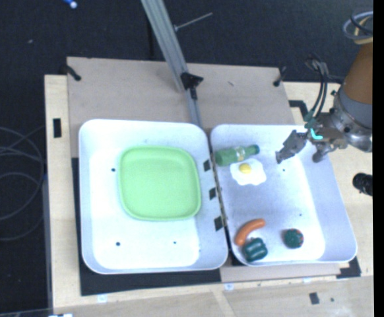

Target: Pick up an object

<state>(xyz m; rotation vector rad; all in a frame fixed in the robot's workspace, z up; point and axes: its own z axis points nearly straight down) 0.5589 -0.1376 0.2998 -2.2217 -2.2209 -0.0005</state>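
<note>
- The grey metal pincer (pixel 304 147) hangs released, holding nothing, over the right white bin (pixel 324 197).
- Below-left lie a green plastic bottle (pixel 235 154) and a fried-egg toy (pixel 247 172).
- Left bin: square green plate (pixel 159 182).

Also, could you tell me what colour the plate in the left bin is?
The plate is light green, seen plainly in the camera view, lying flat in the left bin.

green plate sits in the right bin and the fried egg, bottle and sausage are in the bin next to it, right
Not quite. The camera view shows the green plate in the left bin, not the right one. The rest holds: the fried egg, the bottle and the sausage lie in the neighbouring bin, which is the right bin.
</note>
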